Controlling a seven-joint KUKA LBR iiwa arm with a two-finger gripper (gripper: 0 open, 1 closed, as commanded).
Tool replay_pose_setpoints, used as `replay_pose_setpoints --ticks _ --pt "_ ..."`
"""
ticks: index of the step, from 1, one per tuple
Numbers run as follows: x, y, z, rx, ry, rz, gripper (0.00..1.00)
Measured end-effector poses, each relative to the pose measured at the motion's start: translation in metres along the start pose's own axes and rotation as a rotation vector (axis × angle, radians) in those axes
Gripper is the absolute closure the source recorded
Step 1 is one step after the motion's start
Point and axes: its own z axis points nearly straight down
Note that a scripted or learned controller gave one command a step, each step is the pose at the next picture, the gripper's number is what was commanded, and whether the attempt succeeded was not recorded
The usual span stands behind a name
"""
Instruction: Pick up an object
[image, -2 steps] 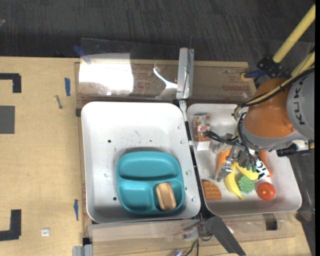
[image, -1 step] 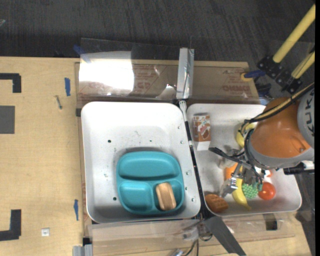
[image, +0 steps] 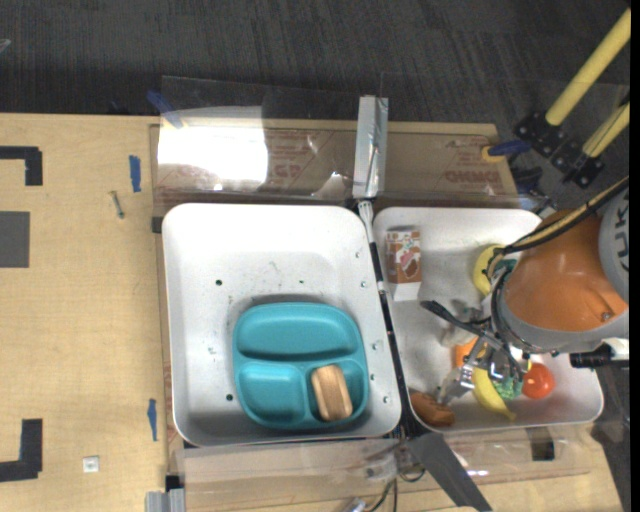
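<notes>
over right bin's clutter, hand, grip unclear

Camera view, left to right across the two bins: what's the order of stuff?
Teal divided plate → brown bread-like piece in its lower-right compartment → small printed packet → brown item at the right bin's near-left corner → gripper → red tomato-like ball.

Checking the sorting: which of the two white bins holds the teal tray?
The left bin: the teal divided tray lies in it, with a tan bread-like piece in one compartment.
</notes>
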Motion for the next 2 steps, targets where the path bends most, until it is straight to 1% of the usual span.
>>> replay_pose_setpoints --ticks 1,2 --pt "0.0008 0.0028 -0.0005 0.003 -0.002 -0.012 0.00" --pt "0.0000 -0.0007 0.0002 -0.002 0.001 -0.004 0.00"
